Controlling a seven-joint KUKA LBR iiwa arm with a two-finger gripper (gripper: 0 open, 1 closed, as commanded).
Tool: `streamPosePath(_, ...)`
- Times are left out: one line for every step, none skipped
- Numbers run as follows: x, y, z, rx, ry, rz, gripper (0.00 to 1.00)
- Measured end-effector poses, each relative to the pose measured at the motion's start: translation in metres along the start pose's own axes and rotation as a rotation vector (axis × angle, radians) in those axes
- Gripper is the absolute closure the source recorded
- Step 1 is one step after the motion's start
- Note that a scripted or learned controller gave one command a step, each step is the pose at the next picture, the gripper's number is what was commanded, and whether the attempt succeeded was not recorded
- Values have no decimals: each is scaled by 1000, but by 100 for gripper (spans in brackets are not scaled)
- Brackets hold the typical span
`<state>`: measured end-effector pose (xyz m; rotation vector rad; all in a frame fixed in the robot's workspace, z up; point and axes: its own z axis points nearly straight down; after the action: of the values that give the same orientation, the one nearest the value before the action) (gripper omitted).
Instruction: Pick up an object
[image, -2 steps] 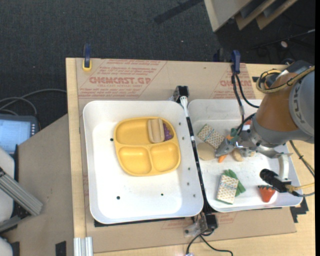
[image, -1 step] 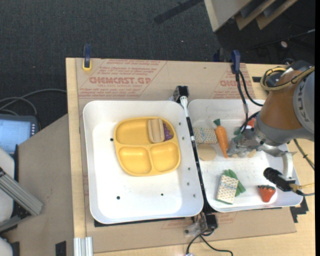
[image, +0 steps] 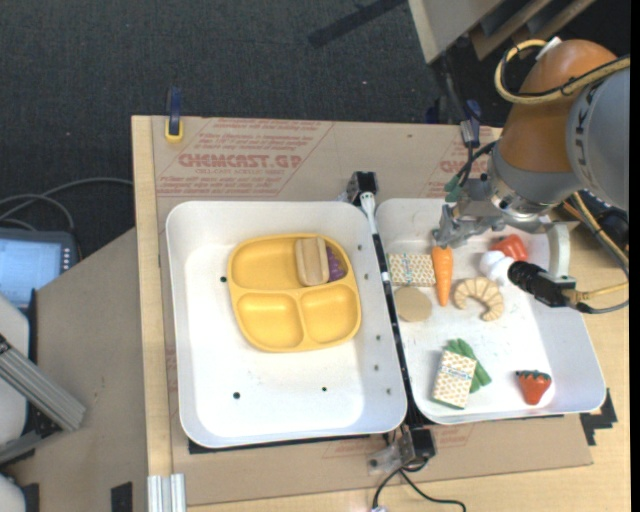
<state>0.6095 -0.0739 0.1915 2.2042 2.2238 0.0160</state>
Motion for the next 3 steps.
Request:
streamPosePath(-4,-5,7,15,0,8,0)
streamPosePath(-79,-6,113,22,1,14,0)
streamPosePath(-75,-3,96,13,-1,8,100)
